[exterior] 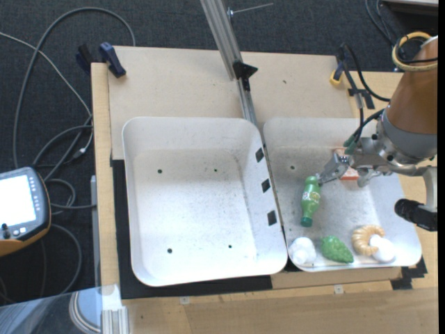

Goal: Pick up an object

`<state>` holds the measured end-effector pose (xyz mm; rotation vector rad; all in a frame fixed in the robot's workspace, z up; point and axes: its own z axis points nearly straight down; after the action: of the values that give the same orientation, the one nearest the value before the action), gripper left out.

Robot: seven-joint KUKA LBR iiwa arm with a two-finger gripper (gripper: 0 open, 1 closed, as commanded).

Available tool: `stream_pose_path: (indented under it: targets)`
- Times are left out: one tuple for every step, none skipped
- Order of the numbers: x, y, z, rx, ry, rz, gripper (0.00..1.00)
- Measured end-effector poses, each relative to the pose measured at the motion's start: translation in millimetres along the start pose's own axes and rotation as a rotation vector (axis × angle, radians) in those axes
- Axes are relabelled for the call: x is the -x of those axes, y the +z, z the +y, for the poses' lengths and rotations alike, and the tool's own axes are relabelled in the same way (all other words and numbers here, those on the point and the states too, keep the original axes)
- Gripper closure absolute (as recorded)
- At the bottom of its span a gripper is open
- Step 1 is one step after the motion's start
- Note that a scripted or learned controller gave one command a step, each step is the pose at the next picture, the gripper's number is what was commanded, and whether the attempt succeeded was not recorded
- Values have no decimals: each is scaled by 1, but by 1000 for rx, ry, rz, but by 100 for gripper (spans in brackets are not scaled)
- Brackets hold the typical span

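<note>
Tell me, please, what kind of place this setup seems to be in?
Probably a robotics lab's grasping bench: a robot arm reaches over two white bins on a board, the right one holding a green bottle and small toys, with loose cables and a handheld control pendant on the dark floor.

Evenly lit from overhead, bright, soft shadows only. Mild glare on white bins [188,207] w/ detail washed out; dark floor [42,61] underexposed. Slightly soft focus overall, esp. toward frame edges.
</note>
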<state>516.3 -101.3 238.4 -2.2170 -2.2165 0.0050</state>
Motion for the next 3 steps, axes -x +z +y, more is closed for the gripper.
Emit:
stream_pose_path:
  targets:
    - [2,46,7,-1,0,0,0]
    - [8,92,9,0,1,0,0]
    - [8,78,11,8,-1,-1,100]
